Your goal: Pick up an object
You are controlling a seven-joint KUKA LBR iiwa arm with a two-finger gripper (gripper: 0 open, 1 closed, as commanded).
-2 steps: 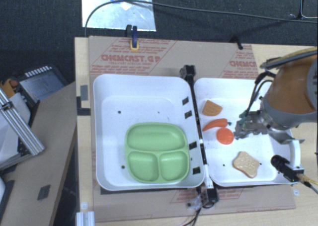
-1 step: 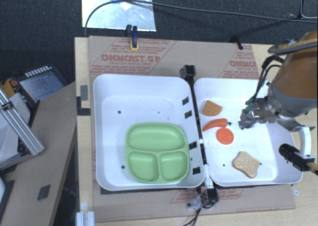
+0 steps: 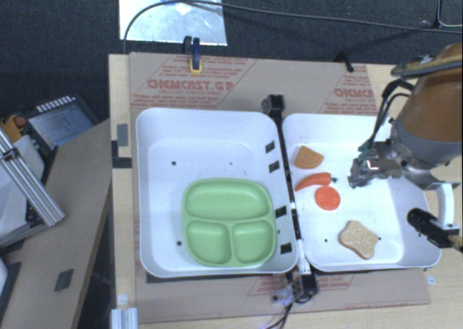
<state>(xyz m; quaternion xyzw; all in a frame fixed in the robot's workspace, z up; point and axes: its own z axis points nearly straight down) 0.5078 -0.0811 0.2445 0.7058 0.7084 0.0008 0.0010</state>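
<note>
The pincer [image 3: 364, 173] is hovering over the right bin [image 3: 405, 255]; whether it is open or closed, I cannot tell. Nearest, leftward, are lying a red pepper strip [image 3: 312, 180] and tomato slice [image 3: 328, 199]. Crowding may be risking a missed grasp.

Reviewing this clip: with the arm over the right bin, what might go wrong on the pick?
1. The pincer sits right of the red chili pepper and tomato slice, which lie close together; a descent could nudge both.
2. The toast slice and orange wedge lie flat, so fingers may slide off.
</note>
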